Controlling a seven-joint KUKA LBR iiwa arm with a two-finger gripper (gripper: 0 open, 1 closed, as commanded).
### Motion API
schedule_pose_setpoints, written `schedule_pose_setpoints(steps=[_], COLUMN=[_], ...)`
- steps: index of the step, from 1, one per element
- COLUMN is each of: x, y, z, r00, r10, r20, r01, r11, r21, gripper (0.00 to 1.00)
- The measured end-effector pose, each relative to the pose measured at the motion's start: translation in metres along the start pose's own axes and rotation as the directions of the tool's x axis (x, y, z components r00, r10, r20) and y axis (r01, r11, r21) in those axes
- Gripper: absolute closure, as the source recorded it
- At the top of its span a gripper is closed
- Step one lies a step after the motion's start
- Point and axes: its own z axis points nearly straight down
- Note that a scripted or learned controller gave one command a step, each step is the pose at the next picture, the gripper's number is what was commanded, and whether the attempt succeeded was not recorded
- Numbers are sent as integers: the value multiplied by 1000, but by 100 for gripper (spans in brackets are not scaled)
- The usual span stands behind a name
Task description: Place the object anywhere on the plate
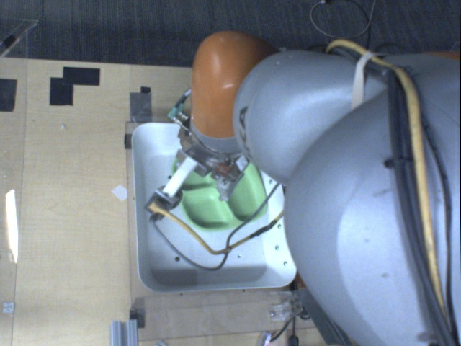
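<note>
camera view: plate (216, 202) light green, glossy, lying in white bin (155, 262).

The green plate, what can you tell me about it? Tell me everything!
The green plate is light green, smooth and shiny like plastic. It lies flat in the white bin, toward its back right part. The arm's wrist hangs over it and covers much of it, so its full shape stays hidden. A yellow cable curves beside its front edge.

Bulky grey arm (360, 179), glossy orange band (220, 85) above wrist; yellow and black cables (209, 247) trailing from it
</note>
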Motion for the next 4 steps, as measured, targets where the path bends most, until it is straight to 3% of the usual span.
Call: schedule_pose_setpoints(steps=[1,2,3,4], x=[48,49,5,-1], y=[52,53,9,-5], z=[-68,-79,-14,-3], r00=[986,985,967,963], r10=[169,171,256,270], r20=[-3,-7,1,0], r01=[-169,-171,-256,-270], r11=[986,985,967,963], r21=[-1,1,0,1], gripper=[0,100,100,100])
